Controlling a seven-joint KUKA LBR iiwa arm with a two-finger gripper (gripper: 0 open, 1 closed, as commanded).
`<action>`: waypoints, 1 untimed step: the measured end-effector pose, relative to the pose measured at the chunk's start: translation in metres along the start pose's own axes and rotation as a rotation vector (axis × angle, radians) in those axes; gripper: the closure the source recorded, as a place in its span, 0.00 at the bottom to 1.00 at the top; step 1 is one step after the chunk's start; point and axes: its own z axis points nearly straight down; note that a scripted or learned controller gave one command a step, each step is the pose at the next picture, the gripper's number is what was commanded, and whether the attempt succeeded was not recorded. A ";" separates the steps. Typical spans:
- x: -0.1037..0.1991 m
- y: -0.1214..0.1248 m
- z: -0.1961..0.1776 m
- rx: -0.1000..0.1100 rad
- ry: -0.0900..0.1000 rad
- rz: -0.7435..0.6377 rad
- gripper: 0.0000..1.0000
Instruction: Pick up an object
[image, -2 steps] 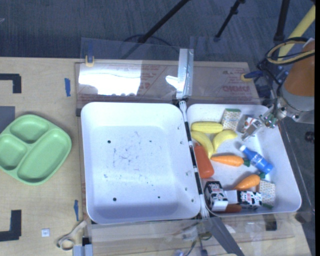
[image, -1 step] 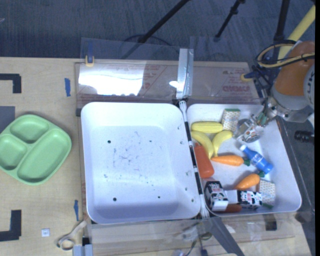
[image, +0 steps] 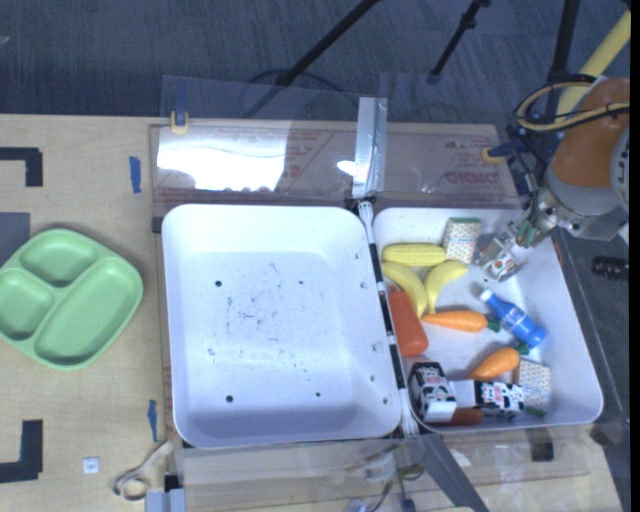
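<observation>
Over the right bin's glossy curved bananas, metal pincer, grip state unclear.

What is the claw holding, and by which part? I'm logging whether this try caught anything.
It cannot be told. The claw hangs over the right bin's upper corner, and a small white object with red marks sits at its tip, too blurred to judge.

You see the tool over the right bin's upper corner, near the bananas. Below the bananas lie a carrot and a blue bottle. The green tray sits left of the left bin.
</observation>
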 end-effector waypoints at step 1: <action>0.000 0.001 -0.008 -0.001 -0.002 -0.001 1.00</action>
